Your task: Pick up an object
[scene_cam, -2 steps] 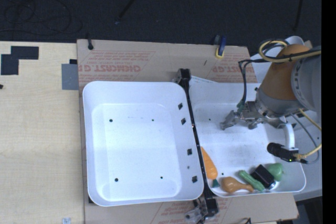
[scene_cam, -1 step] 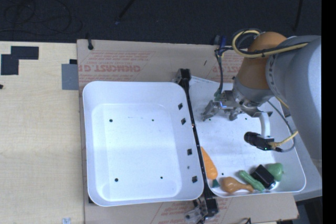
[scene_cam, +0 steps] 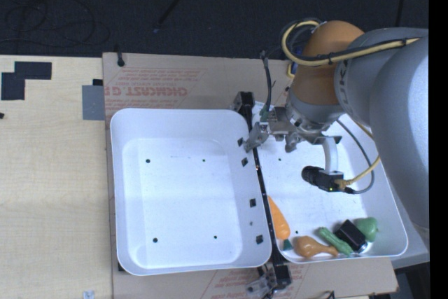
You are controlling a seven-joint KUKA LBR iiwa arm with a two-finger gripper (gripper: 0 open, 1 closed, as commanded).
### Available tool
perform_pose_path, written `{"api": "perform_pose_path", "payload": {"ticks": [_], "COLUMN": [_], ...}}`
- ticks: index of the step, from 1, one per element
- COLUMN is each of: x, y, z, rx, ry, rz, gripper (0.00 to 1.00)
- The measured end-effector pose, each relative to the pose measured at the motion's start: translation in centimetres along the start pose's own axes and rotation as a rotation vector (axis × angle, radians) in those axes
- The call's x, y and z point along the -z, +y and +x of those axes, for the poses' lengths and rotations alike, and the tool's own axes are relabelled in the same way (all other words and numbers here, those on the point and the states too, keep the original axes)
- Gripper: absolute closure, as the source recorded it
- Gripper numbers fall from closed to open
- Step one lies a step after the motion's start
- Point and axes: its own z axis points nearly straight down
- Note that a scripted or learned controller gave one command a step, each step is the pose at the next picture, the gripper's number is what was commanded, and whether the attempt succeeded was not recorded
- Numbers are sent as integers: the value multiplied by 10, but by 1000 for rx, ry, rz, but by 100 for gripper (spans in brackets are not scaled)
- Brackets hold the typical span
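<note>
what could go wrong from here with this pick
1. The gripper hangs by the rim between the bins, so descending may strike it.
2. The orange carrot and the other objects lie at the right bin's near end, apart from it; closing here likely grabs nothing.
3. The black block rests against the green piece, so a grasp may slip or catch both.

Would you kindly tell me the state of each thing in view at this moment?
Gripper, over the right bin's far end, apart from its contents.
Carrot, lying flat by the bin's left wall.
Gourd, lying at the near wall.
Green toys, lying in the near right corner.
Block, lying among the green toys.
</note>
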Motion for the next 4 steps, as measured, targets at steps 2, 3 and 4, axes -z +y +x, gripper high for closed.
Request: {"api": "perform_pose_path", "payload": {"ticks": [2, 3, 4], "x": [20, 40, 37], "y": [1, -57, -70], "z": [22, -11, 79], "rx": [19, -7, 4], "ry": [38, -10, -6], "rz": [7, 2, 2], "gripper": [100, 100, 100]}}
